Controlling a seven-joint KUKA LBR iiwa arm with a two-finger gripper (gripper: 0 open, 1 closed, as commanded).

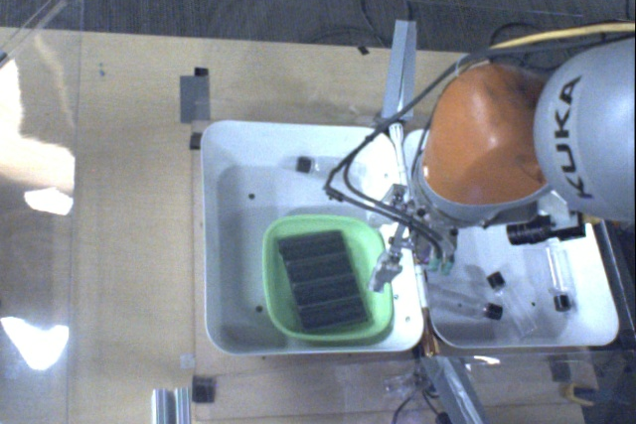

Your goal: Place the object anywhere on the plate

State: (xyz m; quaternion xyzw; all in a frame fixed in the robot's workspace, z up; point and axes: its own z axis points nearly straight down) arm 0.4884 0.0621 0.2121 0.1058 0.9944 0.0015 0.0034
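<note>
A green square plate point(370, 235) with a raised rim lies in the front right part of the left white bin point(227, 213). A dark grey ridged block point(320, 281) rests flat on the plate, tilted a little, and fills most of its floor. My gripper point(386, 269) hangs over the plate's right rim, just right of the block and apart from it. Nothing shows between its tips. The orange band and grey wrist point(487, 149) hide the wall between the two bins.
A small black piece point(304, 165) lies at the back of the left bin. The right bin point(596, 323) holds two small black pieces point(495, 280) point(491, 311) and a clear tube point(559, 281). Cables point(358, 176) loop from the wrist over the left bin's back right corner.
</note>
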